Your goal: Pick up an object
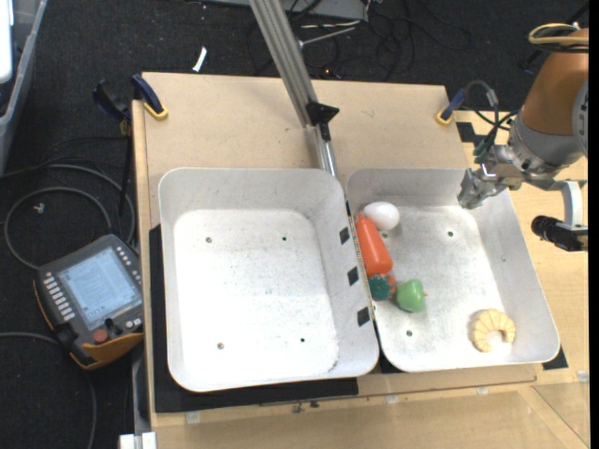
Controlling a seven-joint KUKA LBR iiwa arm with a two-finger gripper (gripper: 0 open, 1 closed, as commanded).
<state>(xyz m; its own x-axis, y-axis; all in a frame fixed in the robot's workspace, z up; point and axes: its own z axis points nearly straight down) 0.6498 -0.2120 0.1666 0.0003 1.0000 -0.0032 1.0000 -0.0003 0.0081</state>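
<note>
Tan ridged croissant-like piece [492,329] lies nearest, in the right shallow white bin [524,279], near-right corner. Grey arm with orange band [552,101] reaches in from the right, wrist angled down-left. Orange elongated block [372,245] lies against the bin's left wall, long axis near-to-far, small white ball [381,215] at its far end, green lumps [402,294] at its near end. Gripper [471,193] sits over the bin's far-right corner; opening cannot be told, nothing seen held.

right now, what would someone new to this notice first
Probably the orange carrot lying along the left wall of the right bin, with a white egg just above it and a green toy below. Next, the claw at that bin's top right edge, and a pale croissant near its lower right corner.
</note>
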